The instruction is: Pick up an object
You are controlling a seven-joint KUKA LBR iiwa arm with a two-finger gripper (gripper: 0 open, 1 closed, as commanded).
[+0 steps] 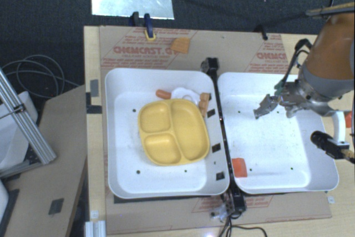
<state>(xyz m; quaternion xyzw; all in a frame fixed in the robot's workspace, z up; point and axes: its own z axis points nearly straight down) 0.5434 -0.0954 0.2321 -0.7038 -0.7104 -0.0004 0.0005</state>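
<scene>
Nearest to the camera, an orange block (238, 167) lies in the right bin (319, 177), close to its front left corner and just beside the divider; I judge it the easiest thing to pick, because it lies alone. Farther back, the gripper (265, 107) hangs over the middle of this bin with its fingers slightly apart and nothing between them, so it should come forward and left, then go straight down with the block centred between the fingers. In the left bin (119, 136) the yellow tray (172, 131) looks too wide to grasp.
</scene>
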